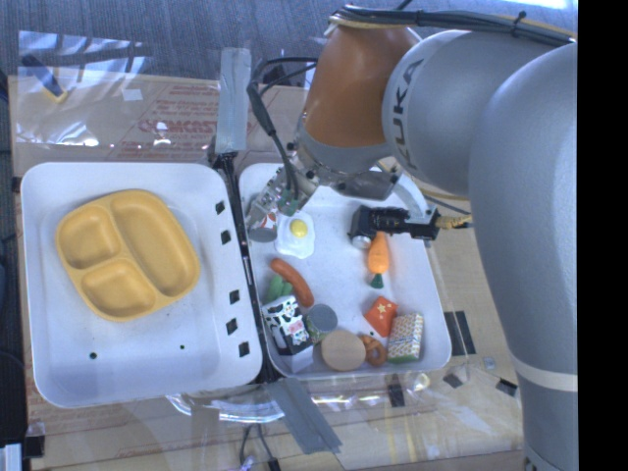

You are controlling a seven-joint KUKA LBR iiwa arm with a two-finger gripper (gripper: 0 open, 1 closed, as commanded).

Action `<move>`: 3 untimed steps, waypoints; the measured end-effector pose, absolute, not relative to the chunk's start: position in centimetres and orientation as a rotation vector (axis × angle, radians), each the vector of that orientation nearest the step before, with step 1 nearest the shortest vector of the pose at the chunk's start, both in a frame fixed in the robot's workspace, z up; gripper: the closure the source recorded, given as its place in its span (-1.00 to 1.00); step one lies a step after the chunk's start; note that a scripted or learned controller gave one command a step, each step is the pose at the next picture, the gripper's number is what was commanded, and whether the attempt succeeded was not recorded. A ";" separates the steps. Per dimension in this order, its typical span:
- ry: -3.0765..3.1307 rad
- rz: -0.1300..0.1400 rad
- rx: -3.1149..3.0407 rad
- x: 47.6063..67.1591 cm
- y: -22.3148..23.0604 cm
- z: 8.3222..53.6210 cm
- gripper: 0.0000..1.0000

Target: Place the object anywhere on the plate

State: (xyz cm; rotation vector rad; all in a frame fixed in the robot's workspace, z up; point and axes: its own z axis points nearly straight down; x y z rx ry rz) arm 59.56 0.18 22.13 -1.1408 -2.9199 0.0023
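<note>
A yellow plate [126,253] with three compartments lies in the left bin [59,361] and carries nothing. My gripper [265,216] hangs low over the far left corner of the right bin [432,292], just left of a fried egg toy [296,234]. I see nothing clearly held in it. The right bin also holds a sausage [293,280], a carrot [379,254], a cow-patterned carton [286,324] and a tan round piece [342,350].
Near the right bin's front edge lie a grey disc [321,318], a pretzel [373,349], an orange-red block [380,314] and a waffle-like block [406,336]. A green piece [278,288] sits beside the sausage. The bulky arm [471,116] overhangs the right bin's far side.
</note>
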 end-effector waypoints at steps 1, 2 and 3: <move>-2.802 0.004 -1.405 60.6 6.5 19.1 1.00; -2.612 0.001 -1.743 65.6 13.8 19.2 1.00; -2.611 0.003 -1.746 65.6 13.6 19.2 -1.00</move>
